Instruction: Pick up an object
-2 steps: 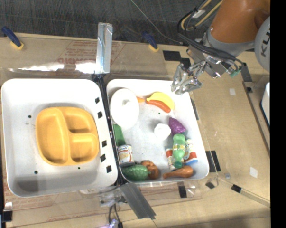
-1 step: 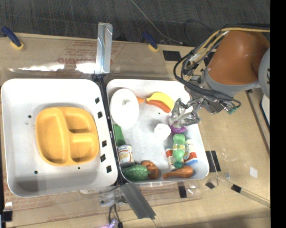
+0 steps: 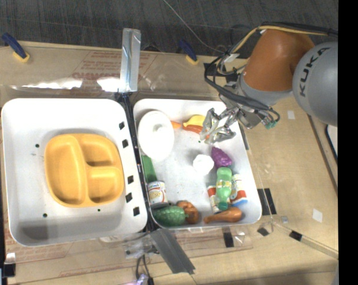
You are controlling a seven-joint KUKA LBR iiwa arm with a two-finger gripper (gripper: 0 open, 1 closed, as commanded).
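Observation:
My gripper point(image 3: 217, 126) hangs over the upper right part of the right bin point(image 3: 184, 177), with its metal fingers spread apart and nothing between them. Just left of it lies a yellow and red toy point(image 3: 193, 123). Below it sit a purple eggplant point(image 3: 221, 157) and a small white cup point(image 3: 203, 162). A white bowl point(image 3: 155, 135) rests upside down at the bin's upper left. Further down lie a green bottle point(image 3: 224, 183), a small can point(image 3: 157, 192), a green vegetable point(image 3: 169, 215) and a brown toy point(image 3: 224, 216).
The left bin point(image 3: 24, 129) holds a yellow divided tray point(image 3: 84, 168). A metal clamp point(image 3: 130, 58) stands upright at the back between the bins. Cables loop from the arm's orange band point(image 3: 273, 58) over the bin's upper right corner.

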